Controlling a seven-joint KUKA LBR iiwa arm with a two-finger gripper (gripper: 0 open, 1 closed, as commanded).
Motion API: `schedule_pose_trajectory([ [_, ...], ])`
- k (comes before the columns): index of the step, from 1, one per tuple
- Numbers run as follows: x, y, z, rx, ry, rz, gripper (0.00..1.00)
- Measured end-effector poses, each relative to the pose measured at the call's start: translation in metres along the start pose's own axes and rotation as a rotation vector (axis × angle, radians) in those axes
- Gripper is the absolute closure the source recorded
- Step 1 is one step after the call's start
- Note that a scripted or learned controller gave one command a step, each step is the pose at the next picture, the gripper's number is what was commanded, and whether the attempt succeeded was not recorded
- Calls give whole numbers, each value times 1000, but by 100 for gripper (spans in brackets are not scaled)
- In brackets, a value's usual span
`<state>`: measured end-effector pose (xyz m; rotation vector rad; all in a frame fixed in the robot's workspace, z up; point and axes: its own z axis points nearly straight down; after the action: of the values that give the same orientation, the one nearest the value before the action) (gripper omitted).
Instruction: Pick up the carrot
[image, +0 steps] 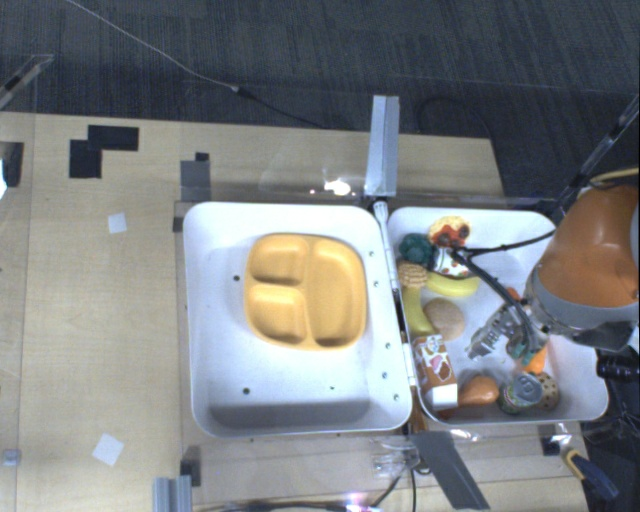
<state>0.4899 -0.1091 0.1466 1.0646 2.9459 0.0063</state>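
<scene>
The arm's gripper (503, 335) hovers low in the right bin (590, 405); whether it is spread cannot be told. The carrot (538, 358), at its four o'clock, lies partly hidden. The approach is in hand; next comes a descent onto it.

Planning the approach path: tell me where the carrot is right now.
The carrot lies in the right bin, toward its near right part, mostly hidden under the gripper, just above a round tin.

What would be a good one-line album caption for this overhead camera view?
Robot arm's gripper reaches into the right bin of toy food beside a carrot; yellow divided plate waits left.
</scene>
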Motion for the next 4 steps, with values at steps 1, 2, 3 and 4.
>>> schedule_pose_trajectory([
  [1, -33, -39, 57, 0, -2, -145, 100],
  [2, 11, 19, 55, 2, -15, -435, 100],
  [3, -26, -28, 55, 3, -13, -799, 100],
  [4, -47, -26, -68, 3, -10, -848, 100],
])
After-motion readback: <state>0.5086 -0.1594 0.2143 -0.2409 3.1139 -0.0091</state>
